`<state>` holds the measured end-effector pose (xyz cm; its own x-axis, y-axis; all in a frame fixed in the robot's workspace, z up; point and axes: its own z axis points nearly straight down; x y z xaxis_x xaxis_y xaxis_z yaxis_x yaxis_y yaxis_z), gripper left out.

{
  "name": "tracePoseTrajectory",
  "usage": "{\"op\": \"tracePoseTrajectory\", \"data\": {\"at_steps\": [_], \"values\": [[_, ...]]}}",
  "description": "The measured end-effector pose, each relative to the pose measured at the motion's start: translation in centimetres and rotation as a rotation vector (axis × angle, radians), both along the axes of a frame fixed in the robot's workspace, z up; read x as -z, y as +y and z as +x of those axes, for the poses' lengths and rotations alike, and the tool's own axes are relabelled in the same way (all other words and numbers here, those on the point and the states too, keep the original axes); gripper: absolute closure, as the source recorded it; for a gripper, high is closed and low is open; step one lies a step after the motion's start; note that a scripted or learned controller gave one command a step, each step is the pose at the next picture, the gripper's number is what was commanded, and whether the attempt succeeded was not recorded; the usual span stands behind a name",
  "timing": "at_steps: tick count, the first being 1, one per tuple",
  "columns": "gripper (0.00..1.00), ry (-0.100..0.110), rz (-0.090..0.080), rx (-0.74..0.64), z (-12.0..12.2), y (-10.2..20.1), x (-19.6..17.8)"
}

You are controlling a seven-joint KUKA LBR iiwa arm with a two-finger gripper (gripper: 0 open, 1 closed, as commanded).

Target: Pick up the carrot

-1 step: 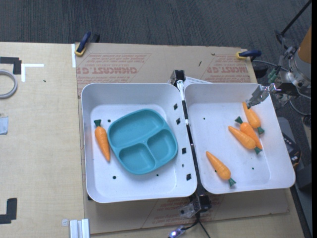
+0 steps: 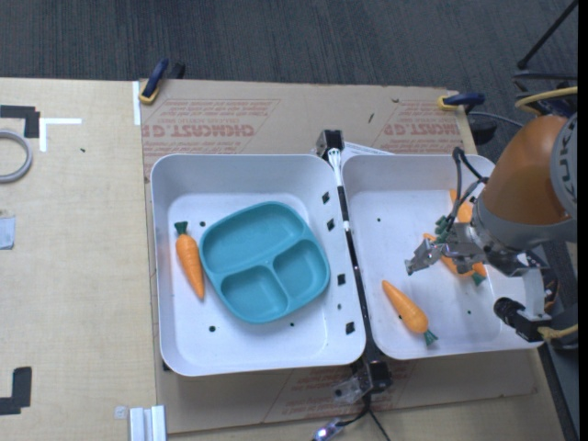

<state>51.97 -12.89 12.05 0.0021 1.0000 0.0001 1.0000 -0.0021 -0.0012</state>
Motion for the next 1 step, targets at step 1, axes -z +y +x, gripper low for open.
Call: {"op": "tracePoseTrajectory", "data": {"at_steps": [1], "values": [[0.0,0.001,0.001,0.0,-2.47,3.45,2.85]]}}
